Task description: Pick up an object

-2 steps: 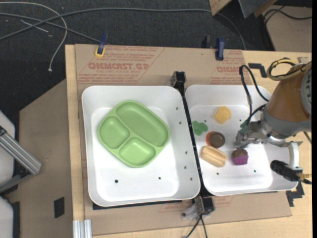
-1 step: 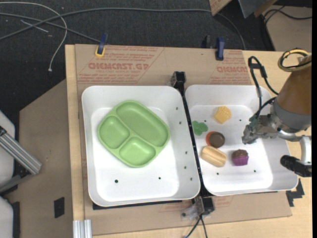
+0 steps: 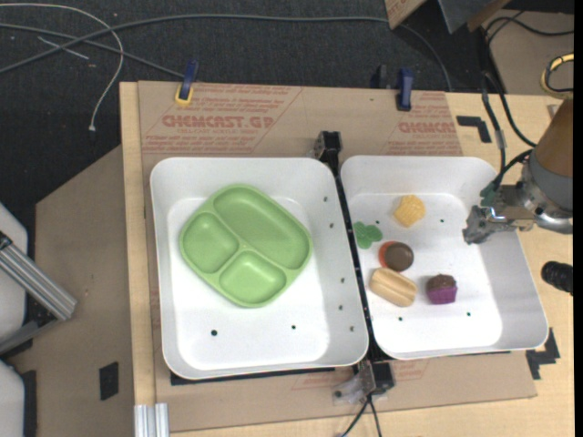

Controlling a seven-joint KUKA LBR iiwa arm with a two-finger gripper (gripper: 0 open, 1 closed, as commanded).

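From the camera view, your candidates all lie in the right bin (image 3: 510,326), clustered toward its left wall: a yellow corn-like piece (image 3: 410,210), a small green piece (image 3: 367,235), a round brown-and-red item (image 3: 397,256), a tan bread-roll shape (image 3: 393,287) and a purple piece (image 3: 442,288). They look like toy food, so judge them light, rigid and somewhat slick. The roll seems your easiest hold; close across its short width. The gripper (image 3: 480,223) hangs over the bin's right part, apart from every piece, holding nothing; how wide its jaws stand you cannot tell. The left bin (image 3: 182,335) carries a green divided plate (image 3: 244,244).
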